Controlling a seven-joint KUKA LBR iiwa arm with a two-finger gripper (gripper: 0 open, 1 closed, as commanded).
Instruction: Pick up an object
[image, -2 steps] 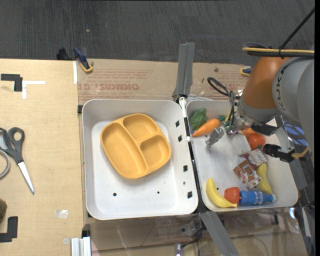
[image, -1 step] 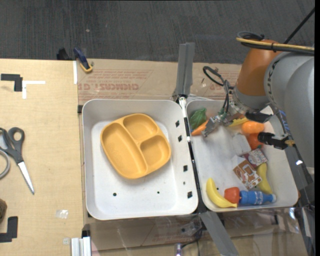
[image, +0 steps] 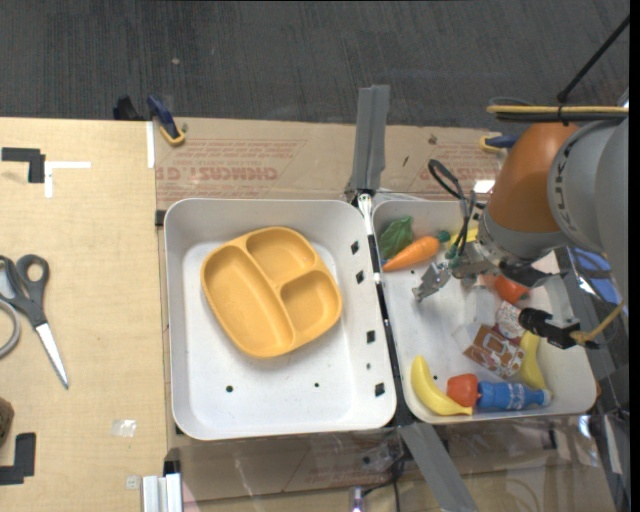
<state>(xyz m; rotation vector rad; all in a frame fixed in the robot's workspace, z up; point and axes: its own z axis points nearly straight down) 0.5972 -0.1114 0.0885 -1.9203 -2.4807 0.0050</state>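
Observation:
My gripper (image: 432, 281) hangs over the upper left part of the right bin (image: 400, 330), reaching in from the right under the grey and orange arm. It looks open, with nothing between its fingers. Just up and left of it lies an orange carrot (image: 411, 253) beside a green leafy toy (image: 395, 235). A brown packet (image: 494, 348) lies to the lower right of the gripper. Along the front wall sit a yellow banana (image: 430, 390), a red piece (image: 462, 388) and a blue bottle (image: 512, 396). A second banana (image: 532, 362) lies at the right.
The left bin (image: 190, 400) holds a yellow divided plate (image: 272, 290). Scissors (image: 38, 315) lie on the wooden bench at far left. A red item (image: 510, 290) lies partly under the arm. A grey divider bar (image: 371, 140) stands behind the bins.

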